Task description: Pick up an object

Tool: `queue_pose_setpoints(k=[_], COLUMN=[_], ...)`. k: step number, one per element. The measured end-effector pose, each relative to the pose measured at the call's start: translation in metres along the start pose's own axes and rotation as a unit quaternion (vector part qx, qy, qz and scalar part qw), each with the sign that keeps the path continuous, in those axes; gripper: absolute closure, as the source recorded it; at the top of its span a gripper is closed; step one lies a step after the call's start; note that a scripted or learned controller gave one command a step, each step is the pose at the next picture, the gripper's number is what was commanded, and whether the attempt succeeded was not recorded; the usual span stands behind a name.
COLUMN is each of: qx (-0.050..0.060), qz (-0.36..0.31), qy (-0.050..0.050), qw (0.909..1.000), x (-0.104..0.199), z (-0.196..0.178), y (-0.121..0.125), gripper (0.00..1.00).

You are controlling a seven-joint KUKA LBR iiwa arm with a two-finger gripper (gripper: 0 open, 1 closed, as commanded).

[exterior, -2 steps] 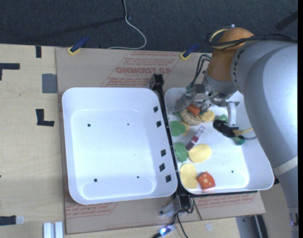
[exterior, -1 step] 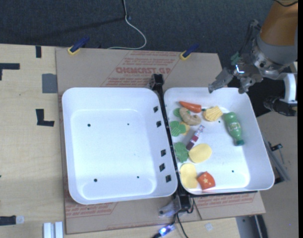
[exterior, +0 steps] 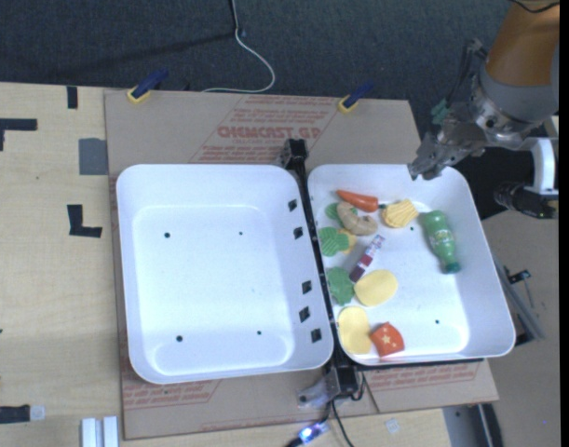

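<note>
You have two white bins side by side: the left bin [exterior: 209, 268] and the right bin [exterior: 470, 324], which holds all the objects. The arm [exterior: 521, 45] reaches in from the right, its gripper [exterior: 426, 168] hanging over the right bin's far edge — whether its tips are apart or together you cannot tell. Nearest it lie the green bottle [exterior: 440, 240] and the yellow corn piece [exterior: 399, 214], with the orange carrot [exterior: 359, 199] further left — all apart from the gripper.
</note>
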State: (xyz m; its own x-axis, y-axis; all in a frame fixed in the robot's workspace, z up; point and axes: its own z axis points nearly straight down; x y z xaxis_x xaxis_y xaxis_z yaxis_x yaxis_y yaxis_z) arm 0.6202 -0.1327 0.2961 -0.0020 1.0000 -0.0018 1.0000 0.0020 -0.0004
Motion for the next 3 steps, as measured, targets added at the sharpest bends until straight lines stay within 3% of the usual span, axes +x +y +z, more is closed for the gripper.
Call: queue_pose_setpoints(k=[1, 2, 3], qx=[-0.010, 0.006, -0.010], qz=[-0.005, -0.003, -0.002], qy=[0.001, 0.002, 0.002], qw=[0.9999, 1.0000, 0.9999], x=[0.101, 0.164, 0.209], z=[-0.194, -0.081, -0.250], y=[0.036, 0.045, 0.048], gripper=[1.00, 1.00, 1.00])
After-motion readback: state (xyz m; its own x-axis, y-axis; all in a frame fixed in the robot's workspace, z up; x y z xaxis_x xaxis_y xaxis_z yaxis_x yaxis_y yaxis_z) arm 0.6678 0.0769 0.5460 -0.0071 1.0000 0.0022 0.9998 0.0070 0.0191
